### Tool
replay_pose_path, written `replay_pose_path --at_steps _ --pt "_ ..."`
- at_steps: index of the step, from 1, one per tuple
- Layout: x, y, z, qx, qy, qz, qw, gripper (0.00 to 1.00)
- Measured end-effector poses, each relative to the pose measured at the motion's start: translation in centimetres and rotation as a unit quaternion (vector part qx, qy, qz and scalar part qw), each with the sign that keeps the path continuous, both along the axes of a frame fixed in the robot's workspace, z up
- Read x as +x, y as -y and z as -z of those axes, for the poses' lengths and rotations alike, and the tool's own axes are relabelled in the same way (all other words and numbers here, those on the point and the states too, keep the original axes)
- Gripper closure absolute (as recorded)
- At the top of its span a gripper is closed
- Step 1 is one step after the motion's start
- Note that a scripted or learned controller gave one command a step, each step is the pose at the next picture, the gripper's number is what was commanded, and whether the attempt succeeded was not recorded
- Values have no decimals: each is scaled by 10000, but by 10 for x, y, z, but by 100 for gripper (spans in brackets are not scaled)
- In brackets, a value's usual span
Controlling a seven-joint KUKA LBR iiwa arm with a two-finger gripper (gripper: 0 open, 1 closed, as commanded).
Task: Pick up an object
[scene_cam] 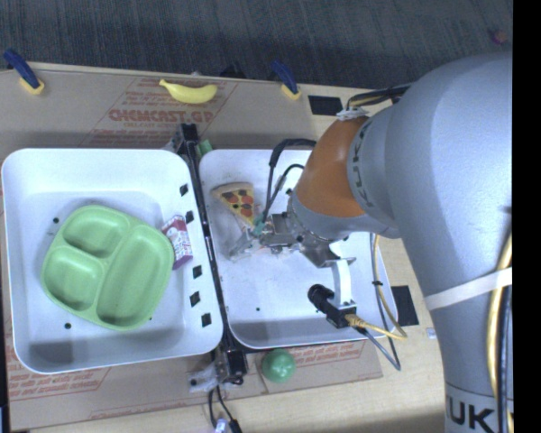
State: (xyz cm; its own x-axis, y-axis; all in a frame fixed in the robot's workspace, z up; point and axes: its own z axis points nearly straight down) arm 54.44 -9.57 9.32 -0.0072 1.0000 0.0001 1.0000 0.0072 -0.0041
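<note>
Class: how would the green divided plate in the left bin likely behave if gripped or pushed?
The green divided plate looks moulded and rigid, so it would probably keep its shape. It lies flat and wide in the left bin, so a push would likely slide it, not tip or roll it. Its smooth surface suggests a slippery rim.

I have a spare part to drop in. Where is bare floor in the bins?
Left bin: a bare strip between its top wall and the green divided plate, plus its lower left corner. Right bin: bare floor below the gripper. Crowded around the gripper and toy pizza slice.
</note>
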Motion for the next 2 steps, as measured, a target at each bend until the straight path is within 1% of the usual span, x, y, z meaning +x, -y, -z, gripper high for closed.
replay_pose_path --at_steps 1,2 --pt "0 0 -10 3 -8 -12 10000 100" --pt "-67 47 -139 -8 30 13 10000 100"
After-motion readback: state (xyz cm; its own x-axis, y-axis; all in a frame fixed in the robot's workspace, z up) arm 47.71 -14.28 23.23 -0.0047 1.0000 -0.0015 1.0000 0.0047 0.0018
